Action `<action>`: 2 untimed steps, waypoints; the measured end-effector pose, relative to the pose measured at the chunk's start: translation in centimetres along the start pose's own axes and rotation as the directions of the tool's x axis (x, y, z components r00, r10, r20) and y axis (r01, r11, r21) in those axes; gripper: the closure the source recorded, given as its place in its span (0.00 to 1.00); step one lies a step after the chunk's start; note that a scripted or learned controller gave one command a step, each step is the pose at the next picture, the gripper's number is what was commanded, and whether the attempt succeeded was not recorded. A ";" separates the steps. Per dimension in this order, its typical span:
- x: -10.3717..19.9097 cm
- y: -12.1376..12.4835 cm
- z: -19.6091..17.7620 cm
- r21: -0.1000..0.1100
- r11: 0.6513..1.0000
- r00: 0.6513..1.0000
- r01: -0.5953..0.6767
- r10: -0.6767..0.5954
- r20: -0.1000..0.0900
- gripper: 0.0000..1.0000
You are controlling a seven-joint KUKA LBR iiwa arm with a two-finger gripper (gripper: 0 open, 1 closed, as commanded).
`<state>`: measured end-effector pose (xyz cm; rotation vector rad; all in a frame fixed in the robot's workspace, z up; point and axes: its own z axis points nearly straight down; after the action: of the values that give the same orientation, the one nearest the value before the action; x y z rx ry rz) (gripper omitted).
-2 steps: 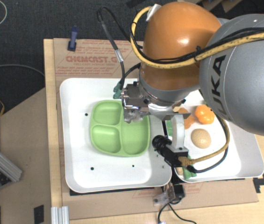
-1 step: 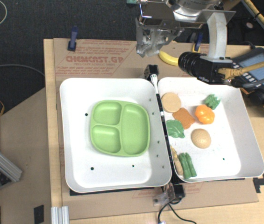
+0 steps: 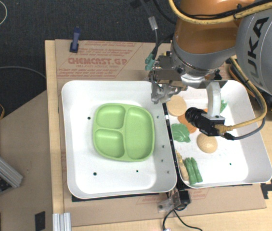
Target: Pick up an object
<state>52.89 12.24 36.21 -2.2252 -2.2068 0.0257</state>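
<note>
While my jaws hung at the far left corner of the right bin, I couldn't tell their state; nothing was yet picked. A tan round piece lay just beside them; next I needed descent onto it.

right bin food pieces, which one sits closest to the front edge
The long green bean-like piece, lying nearest the right bin's front rim; the tan and leafy green pieces sit farther back.
</note>
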 end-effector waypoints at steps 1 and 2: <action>0.4 0.1 -2.0 -0.020 1.000 1.000 0.009 -0.009 -0.006 1.00; 0.5 0.1 -3.1 -0.022 1.000 1.000 0.009 -0.009 -0.006 1.00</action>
<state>53.09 12.75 39.26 -2.2229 -2.2252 -0.0060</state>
